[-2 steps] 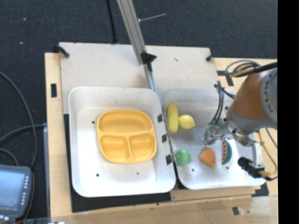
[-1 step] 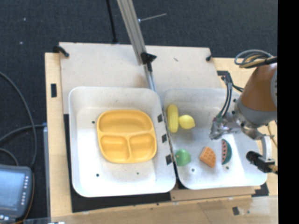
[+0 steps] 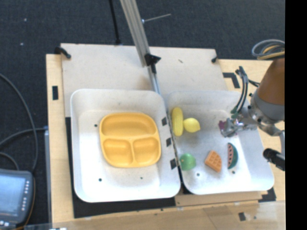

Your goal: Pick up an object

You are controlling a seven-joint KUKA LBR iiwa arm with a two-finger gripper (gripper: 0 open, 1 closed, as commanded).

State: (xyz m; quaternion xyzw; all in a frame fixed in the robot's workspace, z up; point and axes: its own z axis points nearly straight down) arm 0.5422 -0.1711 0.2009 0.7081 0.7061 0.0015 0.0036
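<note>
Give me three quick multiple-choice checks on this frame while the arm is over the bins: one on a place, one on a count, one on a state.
1. Where does the yellow tray lie?
A. in the left bin
B. in the right bin
C. on the bare bench

2. How many toy foods lie in the right bin?
A. three
B. five
C. seven

3. How does the gripper stand to the watermelon slice?
A. it presses on it
B. it carries it over the left bin
C. it hangs above and apart from it

Key: 1 A, the tray fills the middle of the left bin. 2 B: banana, lemon, green ball, orange wedge, watermelon slice. 3 C, bare bin floor shows between them.
</note>
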